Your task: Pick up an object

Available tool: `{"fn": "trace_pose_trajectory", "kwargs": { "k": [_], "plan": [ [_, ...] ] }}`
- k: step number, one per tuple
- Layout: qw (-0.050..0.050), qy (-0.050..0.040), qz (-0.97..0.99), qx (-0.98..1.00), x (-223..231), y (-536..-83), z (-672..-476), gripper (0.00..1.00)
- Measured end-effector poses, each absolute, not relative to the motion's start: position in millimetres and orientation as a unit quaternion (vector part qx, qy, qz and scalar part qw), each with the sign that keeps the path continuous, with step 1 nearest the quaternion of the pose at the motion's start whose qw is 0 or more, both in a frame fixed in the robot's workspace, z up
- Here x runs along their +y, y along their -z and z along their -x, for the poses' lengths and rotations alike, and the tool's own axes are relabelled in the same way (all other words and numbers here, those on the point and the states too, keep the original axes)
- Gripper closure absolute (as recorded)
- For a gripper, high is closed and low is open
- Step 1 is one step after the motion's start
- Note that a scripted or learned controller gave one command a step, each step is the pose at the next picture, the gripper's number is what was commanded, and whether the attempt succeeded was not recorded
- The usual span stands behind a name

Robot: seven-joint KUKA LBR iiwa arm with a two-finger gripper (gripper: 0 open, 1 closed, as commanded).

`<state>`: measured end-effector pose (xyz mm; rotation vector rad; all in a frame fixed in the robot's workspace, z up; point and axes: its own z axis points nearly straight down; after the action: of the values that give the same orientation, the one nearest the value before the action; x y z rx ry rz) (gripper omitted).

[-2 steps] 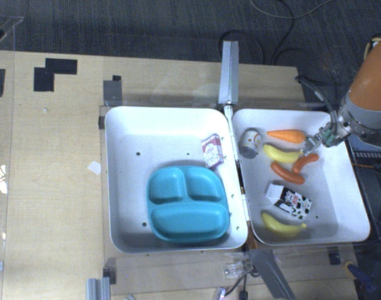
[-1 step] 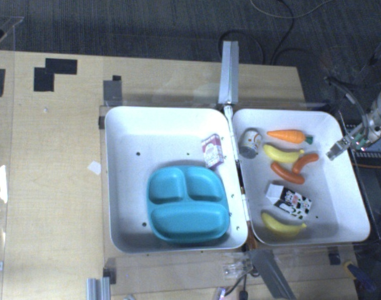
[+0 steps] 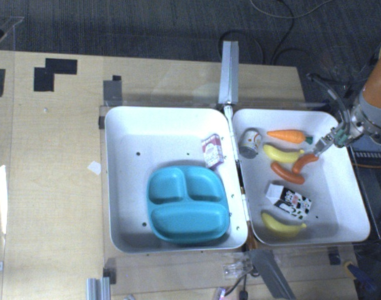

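Gripper (image 3: pixel 323 144) over right bin (image 3: pixel 340 230); bananas (image 3: pixel 283 224).

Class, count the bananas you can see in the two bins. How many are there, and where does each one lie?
2. One banana lies in the right bin, just below the carrot; the other banana lies near that bin's front edge.

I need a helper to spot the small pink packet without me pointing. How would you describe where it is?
Find the left white bin, the one holding the blue divided tray. Look just beyond the tray's far right corner, against the wall shared with the right bin. The pink packet lies there: small, flat and pinkish-white, the only loose item beside the tray.
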<state>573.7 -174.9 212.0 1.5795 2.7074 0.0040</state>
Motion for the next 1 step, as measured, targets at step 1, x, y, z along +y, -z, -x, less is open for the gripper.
{"fn": "trace_pose_trajectory", "kwargs": {
  "k": [1],
  "plan": [
    [0.005, -0.0004, -0.331, 0.944, -205.8, -228.2, -529.0, 1.0]
  ]
}}
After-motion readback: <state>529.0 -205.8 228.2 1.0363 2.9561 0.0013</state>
